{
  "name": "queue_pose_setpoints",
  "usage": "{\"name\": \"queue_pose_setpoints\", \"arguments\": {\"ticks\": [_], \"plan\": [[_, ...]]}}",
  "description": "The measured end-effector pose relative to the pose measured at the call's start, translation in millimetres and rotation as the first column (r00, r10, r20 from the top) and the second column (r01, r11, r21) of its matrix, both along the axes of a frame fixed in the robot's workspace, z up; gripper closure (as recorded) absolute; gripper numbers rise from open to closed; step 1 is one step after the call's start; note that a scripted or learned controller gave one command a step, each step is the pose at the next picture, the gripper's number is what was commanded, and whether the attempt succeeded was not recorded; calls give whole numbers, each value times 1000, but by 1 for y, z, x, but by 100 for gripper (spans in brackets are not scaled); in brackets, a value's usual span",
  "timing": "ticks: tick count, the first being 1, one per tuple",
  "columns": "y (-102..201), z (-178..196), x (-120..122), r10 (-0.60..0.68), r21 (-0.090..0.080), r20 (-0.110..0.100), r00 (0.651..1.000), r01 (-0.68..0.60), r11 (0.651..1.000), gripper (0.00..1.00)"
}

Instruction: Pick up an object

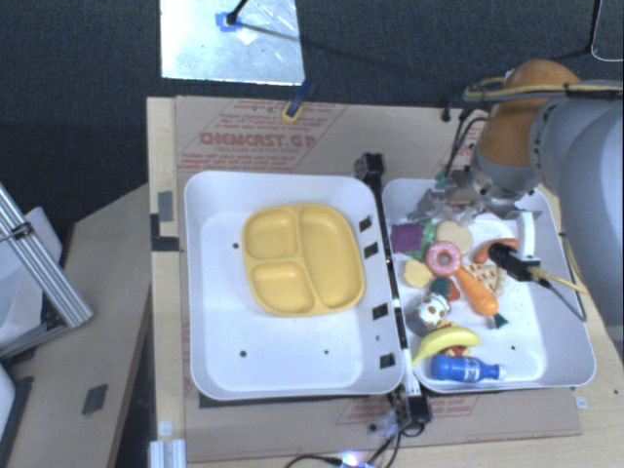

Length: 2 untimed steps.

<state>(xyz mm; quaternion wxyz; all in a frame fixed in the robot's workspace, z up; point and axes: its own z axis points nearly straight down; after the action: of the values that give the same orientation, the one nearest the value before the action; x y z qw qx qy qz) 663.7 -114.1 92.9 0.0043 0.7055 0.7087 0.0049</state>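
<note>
In the camera view, the two white bins meet along a shared middle edge set with black clips. The left bin (205,261) shows a broad margin of bare white floor on every side of its load. The right bin (565,359) is crowded along its left half, while its near right corner and right side show bare floor. The grey arm (575,154) comes in over the right bin's far right corner.

The bins sit on a sheet of brown cardboard (253,135) printed in red, which lies on a tan bench. Dark carpet lies beyond it, with a shiny square metal plate (231,25) on the floor at the far side.

The left bin holds a yellow divided plate (302,258), lying flat near its middle.

The right bin holds the toy food. A purple piece (408,237) and a cream round piece (453,235) lie at the far end. A pink doughnut (445,258) lies just behind an orange carrot (478,291). A yellow banana (446,340) lies just beside a blue bottle (465,369) at the near edge.

The gripper (444,201) is low over the far left part of the right bin, just beyond the purple and cream pieces. Whether it is open or closed cannot be told, and nothing is seen held in it.
</note>
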Motion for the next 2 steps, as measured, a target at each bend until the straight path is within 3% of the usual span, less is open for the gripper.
{"name": "queue_pose_setpoints", "arguments": {"ticks": [1, 2], "plan": [[1, 12, 2, 2, -1, 11, 1000, -2, 1000, 100], [0, 57, 1, 0, -1, -6, 1000, 0, 1000, 100]]}}
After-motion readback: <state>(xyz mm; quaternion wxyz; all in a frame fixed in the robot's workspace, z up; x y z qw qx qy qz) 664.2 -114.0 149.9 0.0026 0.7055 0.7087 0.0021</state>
